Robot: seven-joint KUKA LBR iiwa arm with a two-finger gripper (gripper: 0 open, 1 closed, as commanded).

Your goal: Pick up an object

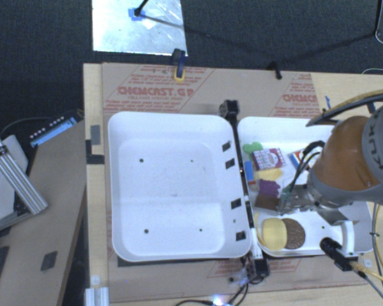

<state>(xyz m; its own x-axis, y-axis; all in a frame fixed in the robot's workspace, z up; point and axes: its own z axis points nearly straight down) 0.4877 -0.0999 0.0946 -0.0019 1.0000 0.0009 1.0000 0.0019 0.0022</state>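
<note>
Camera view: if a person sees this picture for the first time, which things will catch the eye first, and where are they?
First comes the grey arm with its orange band, which reaches in from the right and hangs over the right bin. Below it, a small pile of colourful objects crowds the left part of that bin, with a yellow and brown round piece at the near edge. Beside them, the large left bin shows its white floor.

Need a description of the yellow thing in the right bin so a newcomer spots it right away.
Start at the right bin, the one the arm reaches into. Follow its near edge to the corner by the divider between the two bins. The yellow object lies there, rounded and pale yellow, pressed against a brown disc on its right; the purple and pink things sit farther back.
</note>
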